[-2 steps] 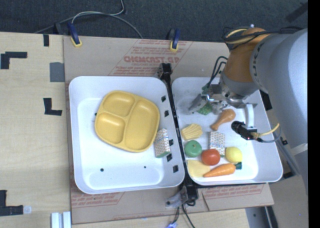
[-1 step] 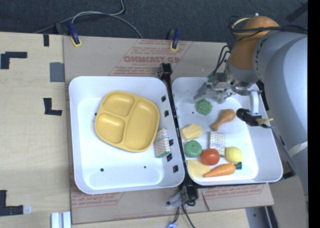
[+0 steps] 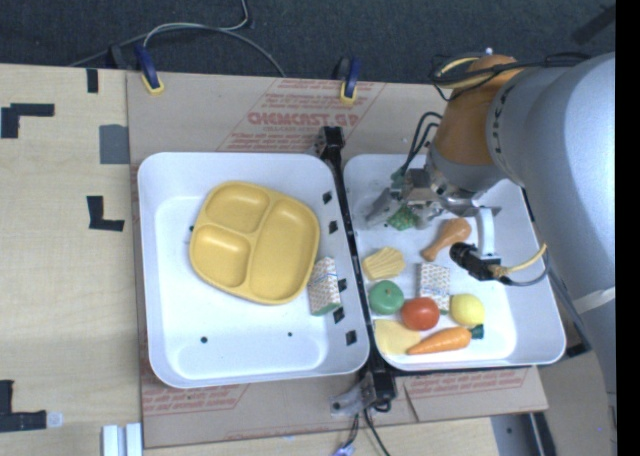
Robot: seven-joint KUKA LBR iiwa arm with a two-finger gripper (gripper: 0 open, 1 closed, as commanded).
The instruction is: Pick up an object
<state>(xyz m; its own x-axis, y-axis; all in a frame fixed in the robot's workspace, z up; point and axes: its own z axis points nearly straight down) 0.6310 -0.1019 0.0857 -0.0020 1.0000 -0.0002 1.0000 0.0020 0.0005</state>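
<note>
The gripper (image 3: 392,202) is low in the right bin (image 3: 535,334), its fingers spread apart either side of a small green object (image 3: 404,217), apparently not clamped on it. Just beside lie a chicken drumstick (image 3: 446,237), a green apple (image 3: 386,296), tomato (image 3: 420,314), lemon (image 3: 466,309) and carrot (image 3: 438,342). A yellow divided plate (image 3: 254,242) sits in the left bin (image 3: 165,274)

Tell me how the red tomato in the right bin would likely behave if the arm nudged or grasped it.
The tomato looks round and glossy, so it would probably roll when nudged and might slip from a pinch. It sits hemmed in by the green ball, the lemon and the carrot, so a push would likely shift those too.
</note>
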